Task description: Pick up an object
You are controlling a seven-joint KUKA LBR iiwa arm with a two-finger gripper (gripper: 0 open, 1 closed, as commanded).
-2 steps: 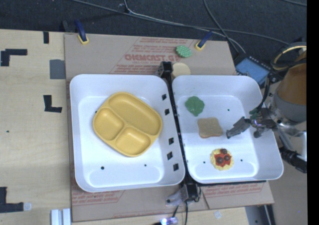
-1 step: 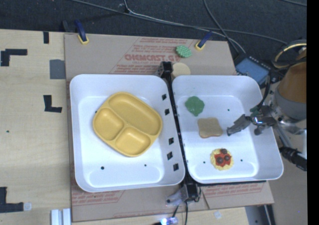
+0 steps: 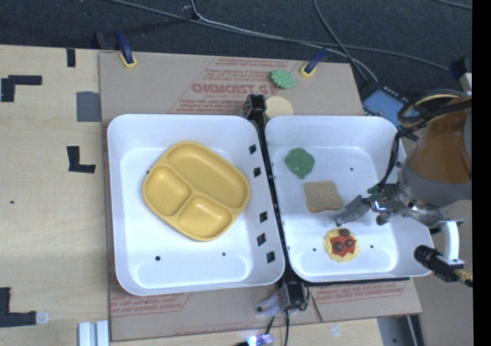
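Note:
The right bin [image 3: 380, 131] holds three small items. A green leafy piece [image 3: 299, 162] lies toward the back, a tan bread-like slice [image 3: 322, 196] sits in the middle, and a round yellow piece with red and dark spots [image 3: 341, 245] lies near the front. My gripper [image 3: 351, 214] reaches in from the right, low over the bin. Its tip sits between the tan slice and the round yellow piece, just above the latter. Nothing is visibly held.
The left bin [image 3: 126, 133] carries a yellow divided plate [image 3: 196, 190]. A black divider [image 3: 265, 176] runs between the bins. Behind them, on the cardboard, lie a green patterned disc [image 3: 282, 77] and a pale disc [image 3: 279, 106]. Cables cross the dark floor at the back.

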